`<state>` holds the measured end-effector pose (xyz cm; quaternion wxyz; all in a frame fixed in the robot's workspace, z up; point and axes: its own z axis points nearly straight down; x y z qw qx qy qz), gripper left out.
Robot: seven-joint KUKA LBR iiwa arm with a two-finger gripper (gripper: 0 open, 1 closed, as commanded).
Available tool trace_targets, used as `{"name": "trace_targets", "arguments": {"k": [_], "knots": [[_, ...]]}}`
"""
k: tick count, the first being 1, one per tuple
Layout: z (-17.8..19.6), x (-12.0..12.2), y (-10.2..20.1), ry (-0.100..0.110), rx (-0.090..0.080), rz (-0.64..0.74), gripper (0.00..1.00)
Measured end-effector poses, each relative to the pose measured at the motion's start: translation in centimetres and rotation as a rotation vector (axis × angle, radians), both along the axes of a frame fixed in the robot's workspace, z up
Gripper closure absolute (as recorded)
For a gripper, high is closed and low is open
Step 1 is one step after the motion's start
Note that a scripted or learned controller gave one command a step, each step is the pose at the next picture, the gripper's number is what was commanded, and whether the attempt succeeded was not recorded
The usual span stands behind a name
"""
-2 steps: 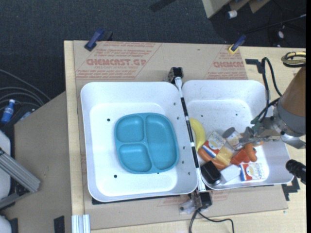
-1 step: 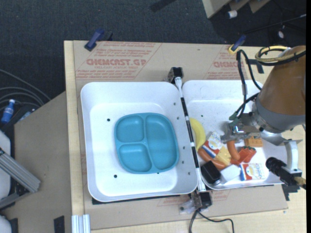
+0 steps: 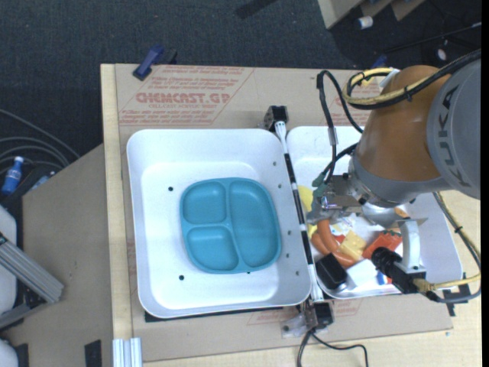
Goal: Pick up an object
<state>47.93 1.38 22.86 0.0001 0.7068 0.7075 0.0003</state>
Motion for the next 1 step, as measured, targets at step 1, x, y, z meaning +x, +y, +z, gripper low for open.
{"name": "trace_targets", "arguments": {"k": [1], "knots": [[4.25, 1.44, -4.79, 0.0, -0.001, -0.002, 1.0]]}}
